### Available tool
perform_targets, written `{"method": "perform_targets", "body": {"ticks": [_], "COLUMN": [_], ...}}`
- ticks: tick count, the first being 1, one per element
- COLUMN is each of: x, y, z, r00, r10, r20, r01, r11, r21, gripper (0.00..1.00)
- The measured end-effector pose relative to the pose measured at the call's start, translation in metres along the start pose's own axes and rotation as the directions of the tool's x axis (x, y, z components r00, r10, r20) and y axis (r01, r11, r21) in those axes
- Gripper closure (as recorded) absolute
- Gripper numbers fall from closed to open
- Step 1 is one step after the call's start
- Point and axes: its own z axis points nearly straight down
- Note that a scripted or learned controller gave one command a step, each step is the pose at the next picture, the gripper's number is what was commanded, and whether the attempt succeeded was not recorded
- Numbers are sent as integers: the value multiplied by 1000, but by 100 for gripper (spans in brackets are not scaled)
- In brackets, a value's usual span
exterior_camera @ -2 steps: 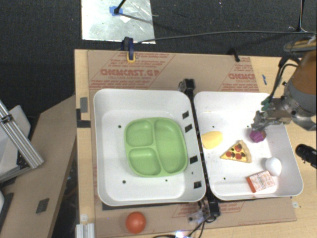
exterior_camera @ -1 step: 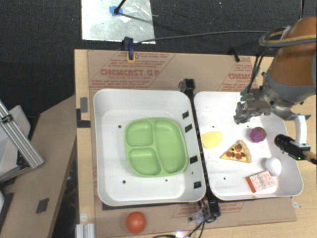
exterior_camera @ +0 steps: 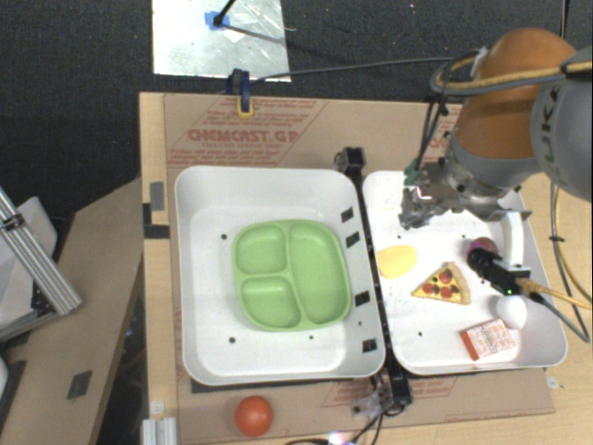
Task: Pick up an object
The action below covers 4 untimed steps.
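A: Camera view. We have the gripper [exterior_camera: 414, 213] over the right bin [exterior_camera: 547, 341], near its 11 o'clock corner, above bare white floor. We can't tell how it's set from here; the wrist hides it. Nothing visibly held.

B: Candidates?

A: All in the right bin. Yellow disc [exterior_camera: 397, 260] sits just at 6 o'clock of the gripper, nearest. Pizza slice [exterior_camera: 444, 286] at 4 o'clock of the disc, close by. Red-and-white packet [exterior_camera: 488, 340] toward the bin's 5 o'clock corner, white egg [exterior_camera: 511, 311] just at 1 o'clock of it. A dark purple item [exterior_camera: 482, 247] at 3 o'clock of the pizza, too small to identify.

B: Handling?

A: We judge them all light toy pieces. Disc and pizza look flat and stiff, so little height to pinch; we'd take them across the narrow width, edges only. Egg is round and smooth, likely to squirt out. The packet looks easiest: boxy, flat sides, grip across its short span.

B: Left bin?

A: Left bin [exterior_camera: 199, 248] holds the green divided tray [exterior_camera: 292, 274]. An orange ball [exterior_camera: 254, 415] sits outside on the board, at 6 o'clock of that bin.
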Motion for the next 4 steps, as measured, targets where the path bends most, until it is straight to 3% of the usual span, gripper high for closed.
{"method": "perform_targets", "body": {"ticks": [2,3,4], "x": [102,116,115], "y": [53,60,60], "z": [39,35,35], "r00": [1000,1000,1000], "r10": [2,3,3], "r20": [1,0,1], "r01": [-2,-3,-3], "r11": [1000,1000,1000], "r21": [-2,-2,-1], "gripper": [100,100,0]}}
